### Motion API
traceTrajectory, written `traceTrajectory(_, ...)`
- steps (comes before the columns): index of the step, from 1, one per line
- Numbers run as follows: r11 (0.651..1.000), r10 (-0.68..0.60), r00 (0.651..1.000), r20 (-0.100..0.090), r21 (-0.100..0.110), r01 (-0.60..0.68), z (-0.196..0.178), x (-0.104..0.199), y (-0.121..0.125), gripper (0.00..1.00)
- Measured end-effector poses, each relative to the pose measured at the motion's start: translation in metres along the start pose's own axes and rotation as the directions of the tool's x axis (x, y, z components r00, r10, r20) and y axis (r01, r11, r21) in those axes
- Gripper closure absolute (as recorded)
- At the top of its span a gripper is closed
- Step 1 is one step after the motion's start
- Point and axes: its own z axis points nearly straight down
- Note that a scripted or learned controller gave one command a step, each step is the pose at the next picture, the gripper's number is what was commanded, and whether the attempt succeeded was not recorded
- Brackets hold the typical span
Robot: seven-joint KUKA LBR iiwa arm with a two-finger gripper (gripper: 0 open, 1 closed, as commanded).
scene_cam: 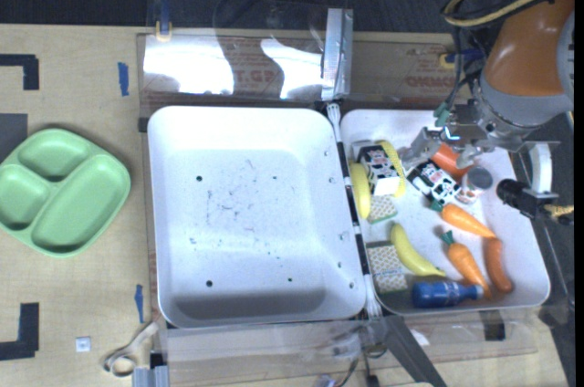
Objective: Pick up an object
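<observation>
The right bin point(534, 280) holds several small objects. A yellow banana point(415, 253) lies near its front, with a blue bottle point(445, 292) below it. Two orange carrots point(469, 221) point(465, 263) and a reddish sausage shape point(498, 266) lie to the right. A black-and-white patterned block point(438, 182) and a white cube point(383, 175) sit mid-bin. My gripper point(449, 139) hangs low over the bin's back part, just above a red-orange piece point(447, 160). The arm's orange band point(529, 47) is above it.
The left white bin point(246, 193) sits beside the right one, with a shared rim between them. A green divided plate point(59, 189) rests on the bench at far left. A clear plastic panel point(246, 57) stands behind the bins. Cables loop at top right.
</observation>
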Motion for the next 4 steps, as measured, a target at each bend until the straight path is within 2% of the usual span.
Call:
traceTrajectory(1,1.000,-0.014,1.000,0.001,-0.001,0.014,0.063,-0.039,-0.042,0.00)
traceTrajectory(2,0.999,-0.050,0.999,0.001,-0.001,0.050,0.124,-0.066,-0.055,0.00)
traceTrajectory(3,0.972,-0.236,0.972,0.008,-0.010,0.236,0.125,-0.052,-0.099,0.00)
traceTrajectory(4,0.972,-0.236,0.972,0.006,-0.012,0.236,0.115,-0.050,-0.099,1.00)
